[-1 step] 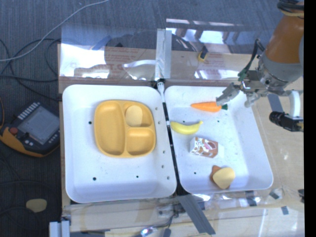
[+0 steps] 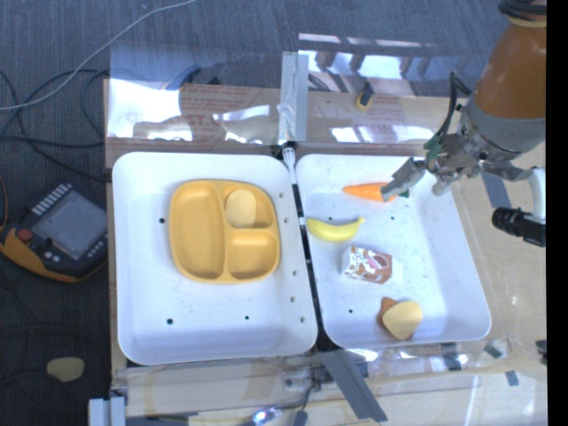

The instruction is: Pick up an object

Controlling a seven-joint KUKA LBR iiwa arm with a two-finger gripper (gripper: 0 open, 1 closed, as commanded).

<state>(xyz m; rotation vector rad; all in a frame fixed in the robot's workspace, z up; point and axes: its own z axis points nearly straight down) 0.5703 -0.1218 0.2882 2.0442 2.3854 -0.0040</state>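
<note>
The left bin (image 2: 133,238) held a yellow tray (image 2: 200,238). In the right bin (image 2: 461,264) lay a banana (image 2: 335,229), a packet (image 2: 367,264), a potato (image 2: 400,318) and a carrot (image 2: 366,192). The gripper (image 2: 404,183) was at the carrot's right end; whether it gripped could not be told.

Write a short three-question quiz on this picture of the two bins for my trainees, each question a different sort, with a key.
1. True or false: the banana lies in the left bin.
2. Which lies nearest the gripper? A carrot B wrapped snack C yellow tray
3. How many compartments does the yellow tray have?

Key: 1 false, it lies in the right bin; 2 A; 3 three.
</note>
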